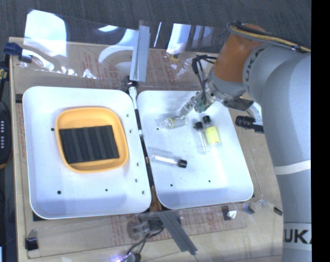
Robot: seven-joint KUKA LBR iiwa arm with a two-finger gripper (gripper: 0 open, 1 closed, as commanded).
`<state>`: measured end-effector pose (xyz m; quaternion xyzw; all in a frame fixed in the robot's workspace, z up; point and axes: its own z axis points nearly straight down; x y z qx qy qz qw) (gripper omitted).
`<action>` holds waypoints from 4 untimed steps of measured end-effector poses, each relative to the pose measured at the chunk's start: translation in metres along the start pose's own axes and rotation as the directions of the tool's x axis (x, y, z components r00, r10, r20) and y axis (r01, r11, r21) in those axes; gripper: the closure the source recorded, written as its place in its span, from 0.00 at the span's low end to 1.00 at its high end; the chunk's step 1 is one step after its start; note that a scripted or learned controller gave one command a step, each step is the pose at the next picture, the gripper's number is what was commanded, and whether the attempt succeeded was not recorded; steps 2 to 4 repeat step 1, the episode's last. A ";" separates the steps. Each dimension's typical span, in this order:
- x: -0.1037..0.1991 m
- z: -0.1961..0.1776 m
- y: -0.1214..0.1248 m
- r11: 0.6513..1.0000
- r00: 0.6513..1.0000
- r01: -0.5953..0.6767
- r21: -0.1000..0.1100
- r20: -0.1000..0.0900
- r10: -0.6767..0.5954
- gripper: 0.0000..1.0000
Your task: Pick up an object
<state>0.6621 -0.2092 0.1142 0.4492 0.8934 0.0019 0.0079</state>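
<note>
In the right-hand bin, a small clear vial with yellow contents and a black cap (210, 135) lies on its side near the top right. Lower down, a slim clear tube with a black end cap (169, 160) lies nearly level, and a crumpled clear plastic piece (171, 123) rests up near the middle.

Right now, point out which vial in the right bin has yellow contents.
The black-capped vial with yellow contents, lying nearest the bin's right side. The clear black-capped vial and the clear vial show none.
</note>
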 end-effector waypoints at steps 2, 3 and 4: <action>0.000 0.000 0.000 1.000 1.000 0.000 0.000 0.000 0.000 0.00; 0.000 0.000 0.000 1.000 1.000 0.000 0.000 0.000 0.000 0.00; 0.000 0.000 0.000 1.000 1.000 0.000 0.000 0.000 0.000 0.00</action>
